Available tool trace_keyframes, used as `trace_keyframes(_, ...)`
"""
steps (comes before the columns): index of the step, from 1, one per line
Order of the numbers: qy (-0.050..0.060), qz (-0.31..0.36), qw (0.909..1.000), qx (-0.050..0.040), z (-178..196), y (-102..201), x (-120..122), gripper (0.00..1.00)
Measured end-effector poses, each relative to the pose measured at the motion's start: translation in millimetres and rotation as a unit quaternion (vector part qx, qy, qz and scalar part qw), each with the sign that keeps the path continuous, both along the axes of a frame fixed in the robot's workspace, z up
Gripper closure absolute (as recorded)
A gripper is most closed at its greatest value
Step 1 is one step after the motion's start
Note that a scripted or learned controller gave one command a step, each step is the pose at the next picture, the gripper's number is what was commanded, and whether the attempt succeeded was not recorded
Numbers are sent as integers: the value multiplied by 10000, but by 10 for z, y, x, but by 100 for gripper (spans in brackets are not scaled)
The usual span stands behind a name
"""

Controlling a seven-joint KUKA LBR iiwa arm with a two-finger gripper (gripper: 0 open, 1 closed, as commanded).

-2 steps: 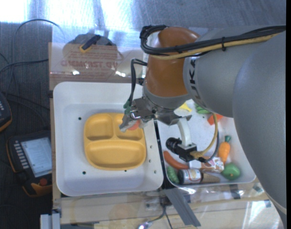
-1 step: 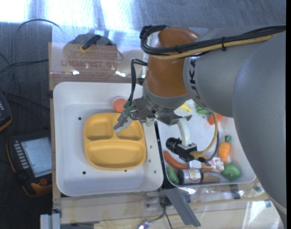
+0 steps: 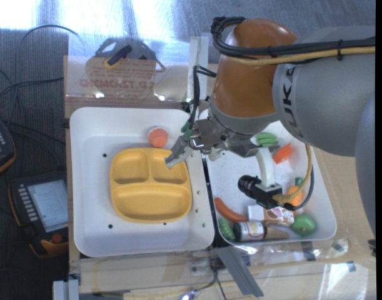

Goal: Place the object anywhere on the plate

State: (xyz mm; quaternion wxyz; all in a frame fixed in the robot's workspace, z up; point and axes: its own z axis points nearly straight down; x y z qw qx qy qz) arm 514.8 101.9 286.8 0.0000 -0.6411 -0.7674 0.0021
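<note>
Hung low at the gripper (image 3: 177, 156), tip just above the upper right rim of the yellow plate (image 3: 134, 202). Could not tell whether released or clenched; saw nothing carried there.

Lay just beside the tip, to its left and a little toward the far wall: a small orange round object (image 3: 157, 137), taken here to be the task's thing. Rested on the floor of the left bin (image 3: 90, 230), close to the plate's far rim but not on it. Could not tell whether touching that rim.

Judged light, probably a toy food piece of plastic or foam, fairly stiff and not fragile. Looked smooth and rounded, so likely to roll or slip away under a push from one side. Best taken across its widest part, squarely from above, with the closing line through its middle. Needed only a short carry, down toward the plate's nearest compartment.

Reached in from the right, behind the gripper: the arm (image 3: 341, 105), wrist bent steeply down, its broad orange band (image 3: 253, 74) directly above and to the right of the tip, leaning over the wall between the two bins.

Farther right, beneath the arm, lay mixed items in the right bin (image 3: 325, 220), among them a small bottle (image 3: 253, 231) and a green round piece (image 3: 303, 224), well apart from the tip.
</note>
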Motion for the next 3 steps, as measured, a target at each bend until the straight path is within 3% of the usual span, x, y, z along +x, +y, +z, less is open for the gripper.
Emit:
trace_keyframes(1, 13, -692, 9976, -4, -921, 10, 227, 0)
trace_keyframes(2, 40, -685, 9976, -9, -852, 12, 225, 100)
trace_keyframes(3, 1, 1334, 9911, 6, -111, 306, -18, 100)
